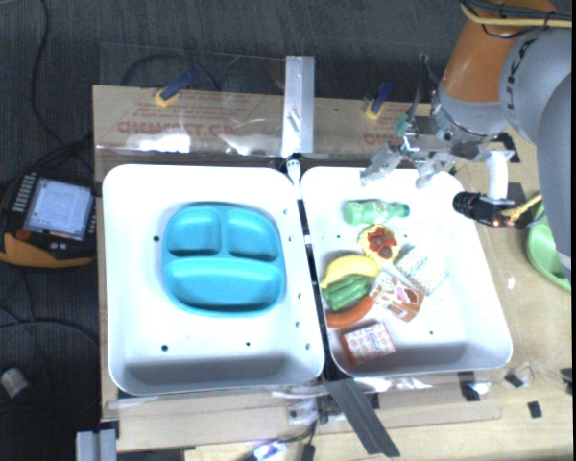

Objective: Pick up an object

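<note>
Overhead, the gripper (pixel 409 166) hangs spread and seemingly empty above the right bin's (pixel 480 286) far edge, near a green bottle (pixel 373 210).

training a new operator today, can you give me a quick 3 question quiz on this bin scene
1. True or false: the blue tray lies in the right bin.
2. Which item lies nearest the gripper? A) green bottle B) yellow banana C) red packet
3. Fill in: the gripper hangs over the right bin's ____ edge (far or near, from the camera).

Key
1. False; it lies in the left bin.
2. A
3. far; nothing shows between the fingers, which stand spread apart.
</note>
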Available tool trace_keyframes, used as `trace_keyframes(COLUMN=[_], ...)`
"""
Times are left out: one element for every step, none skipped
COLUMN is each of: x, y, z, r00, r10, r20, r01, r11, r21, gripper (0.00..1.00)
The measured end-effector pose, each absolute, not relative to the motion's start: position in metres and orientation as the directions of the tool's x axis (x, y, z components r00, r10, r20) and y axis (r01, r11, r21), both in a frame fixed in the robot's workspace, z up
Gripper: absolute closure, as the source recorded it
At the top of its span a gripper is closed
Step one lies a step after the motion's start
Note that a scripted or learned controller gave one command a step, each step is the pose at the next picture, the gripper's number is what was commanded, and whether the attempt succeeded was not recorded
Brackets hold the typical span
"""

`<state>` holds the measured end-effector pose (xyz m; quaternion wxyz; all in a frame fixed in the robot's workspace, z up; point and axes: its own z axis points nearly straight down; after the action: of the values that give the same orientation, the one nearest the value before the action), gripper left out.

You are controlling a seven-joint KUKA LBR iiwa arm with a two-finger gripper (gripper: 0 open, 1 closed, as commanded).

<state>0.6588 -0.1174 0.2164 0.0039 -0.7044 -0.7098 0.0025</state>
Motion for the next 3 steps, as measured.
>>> trace_keyframes(x=[0.660,0.660,0.646], y=[-0.116,-0.116,-0.102], z=[0.221,0.221,0.170], r00=[-0.013,-0.013,-0.109], r10=[1.000,1.000,0.994], r20=[0.003,0.002,0.000], r01=[1.000,1.000,0.994], r11=[0.013,0.013,0.109], r21=[-0.018,-0.018,-0.009], gripper=[1.00,0.00,0.00])
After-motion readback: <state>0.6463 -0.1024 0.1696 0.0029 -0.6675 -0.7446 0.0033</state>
